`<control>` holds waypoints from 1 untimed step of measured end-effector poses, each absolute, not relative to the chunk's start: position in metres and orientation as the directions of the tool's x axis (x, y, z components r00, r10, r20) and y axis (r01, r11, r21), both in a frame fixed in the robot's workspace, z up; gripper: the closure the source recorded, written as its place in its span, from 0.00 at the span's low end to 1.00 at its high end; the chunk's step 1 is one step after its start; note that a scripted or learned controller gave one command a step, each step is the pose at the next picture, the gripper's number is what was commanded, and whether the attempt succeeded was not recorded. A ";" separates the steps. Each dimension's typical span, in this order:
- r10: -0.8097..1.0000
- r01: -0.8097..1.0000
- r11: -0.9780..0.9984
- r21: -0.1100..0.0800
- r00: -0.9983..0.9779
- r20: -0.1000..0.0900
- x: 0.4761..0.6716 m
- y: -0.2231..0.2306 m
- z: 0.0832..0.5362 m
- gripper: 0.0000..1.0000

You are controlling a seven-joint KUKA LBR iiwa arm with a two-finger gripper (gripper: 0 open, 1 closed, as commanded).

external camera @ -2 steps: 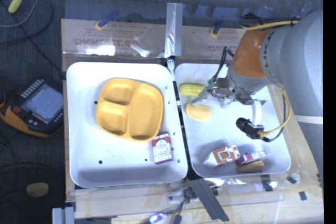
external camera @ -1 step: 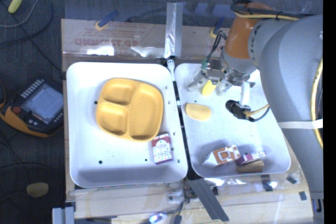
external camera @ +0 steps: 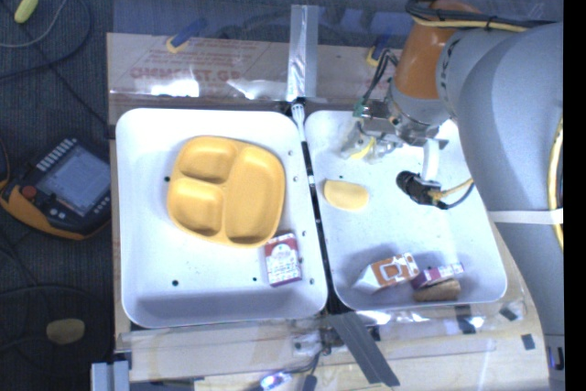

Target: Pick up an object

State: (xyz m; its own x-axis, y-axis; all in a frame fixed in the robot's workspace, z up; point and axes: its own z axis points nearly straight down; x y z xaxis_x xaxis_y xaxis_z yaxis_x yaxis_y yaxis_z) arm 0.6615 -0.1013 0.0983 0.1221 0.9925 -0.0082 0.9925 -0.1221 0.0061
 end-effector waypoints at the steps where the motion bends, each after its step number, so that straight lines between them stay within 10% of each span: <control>1: 1.000 1.000 -0.026 -0.003 0.026 -0.001 0.668 -0.040 0.199 1.00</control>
